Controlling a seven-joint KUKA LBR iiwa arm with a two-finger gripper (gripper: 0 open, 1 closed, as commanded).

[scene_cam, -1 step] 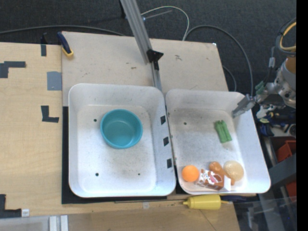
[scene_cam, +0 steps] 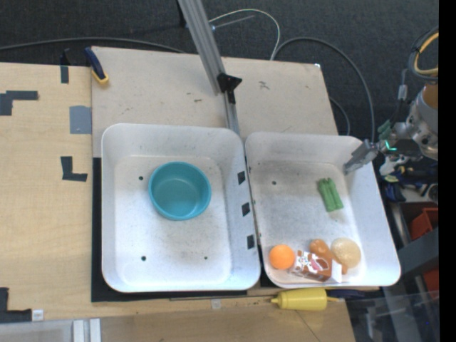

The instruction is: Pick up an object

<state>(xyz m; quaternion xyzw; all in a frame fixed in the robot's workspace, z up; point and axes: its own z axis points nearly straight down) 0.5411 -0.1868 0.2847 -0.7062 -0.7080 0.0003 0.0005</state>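
In the left bin [scene_cam: 117, 191] lies a teal bowl [scene_cam: 179, 189], upright near the middle. The right bin [scene_cam: 299, 148] holds a green oblong block [scene_cam: 330, 194] toward its right side. At its front right corner sit an orange ball [scene_cam: 282, 256], a red and white packet [scene_cam: 313, 264], a small orange-brown piece [scene_cam: 320, 248] and a pale yellow round thing [scene_cam: 346, 251], crowded together. My gripper [scene_cam: 370, 155] hangs over the right bin's far right rim, above and to the right of the green block, and touches none of the objects.
A yellow bottle [scene_cam: 303, 299] lies on the bench just outside the right bin's front rim. A slanted metal pole [scene_cam: 206, 34] runs down to the gap between the bins. A blue and yellow clamp [scene_cam: 96, 64] sits at the back left. Cables lie behind the right bin.
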